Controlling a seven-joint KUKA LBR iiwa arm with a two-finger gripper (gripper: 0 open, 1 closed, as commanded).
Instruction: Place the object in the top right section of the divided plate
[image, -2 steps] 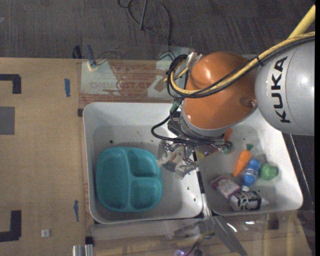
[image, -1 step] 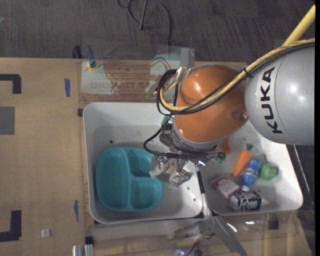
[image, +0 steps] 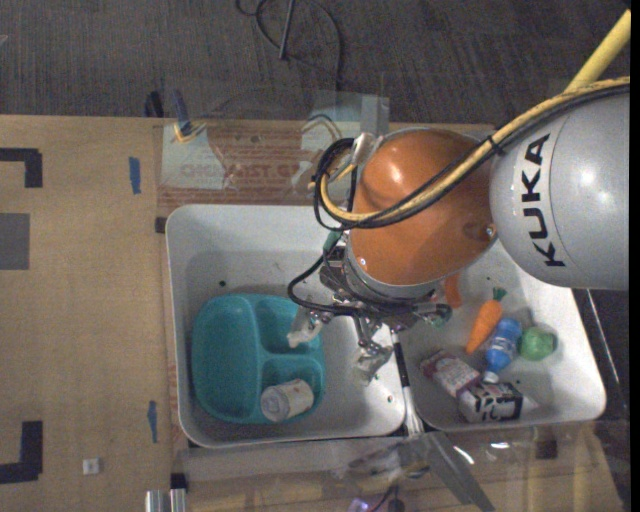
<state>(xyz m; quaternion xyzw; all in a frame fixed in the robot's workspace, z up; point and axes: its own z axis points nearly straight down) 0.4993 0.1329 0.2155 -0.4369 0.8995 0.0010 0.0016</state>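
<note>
The teal divided plate lies in the left bin. A small beige can lies on its side in the plate's lower right section. My gripper hangs under the orange wrist, at the plate's right edge. It is open: one pale fingertip reaches over the plate's upper right section, the other stands over the bin floor to the right of the plate. Nothing shows between the fingers. The arm hides part of the plate's upper right corner.
The right bin holds a carrot, a blue bottle, a green ball, a reddish packet and a black-and-white carton. The bins' shared wall runs just right of the gripper. Black cables loop beside the wrist.
</note>
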